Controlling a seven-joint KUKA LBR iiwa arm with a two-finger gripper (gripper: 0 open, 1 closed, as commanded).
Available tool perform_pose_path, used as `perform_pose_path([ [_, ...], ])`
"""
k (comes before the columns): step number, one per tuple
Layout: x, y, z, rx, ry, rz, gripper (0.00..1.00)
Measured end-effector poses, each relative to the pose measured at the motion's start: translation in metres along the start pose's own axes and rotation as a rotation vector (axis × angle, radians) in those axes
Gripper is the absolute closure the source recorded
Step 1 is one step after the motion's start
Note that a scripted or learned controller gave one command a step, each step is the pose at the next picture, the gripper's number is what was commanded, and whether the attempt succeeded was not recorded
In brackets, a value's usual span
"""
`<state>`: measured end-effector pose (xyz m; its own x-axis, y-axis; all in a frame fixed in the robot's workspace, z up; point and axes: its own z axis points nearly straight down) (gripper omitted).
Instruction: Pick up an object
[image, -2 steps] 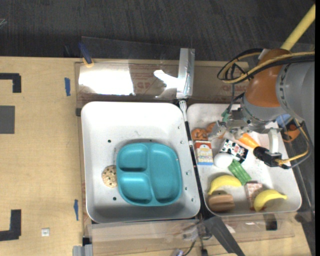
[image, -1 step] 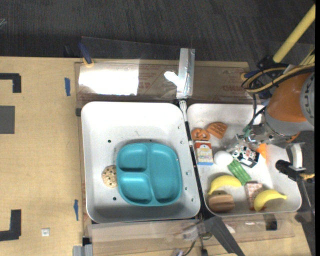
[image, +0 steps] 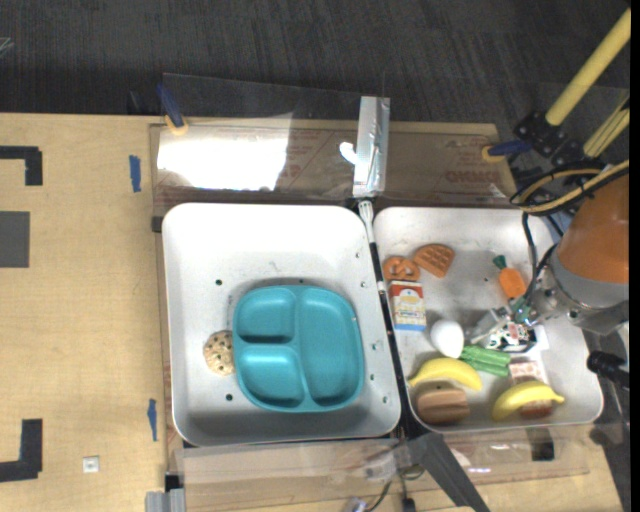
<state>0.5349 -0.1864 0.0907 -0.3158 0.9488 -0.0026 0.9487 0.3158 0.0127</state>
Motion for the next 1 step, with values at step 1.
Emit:
perform_pose_path([
  [1, 0.0071, 0.0073, -0.0121, -0.009, 0.006, -0.011, 1.00],
])
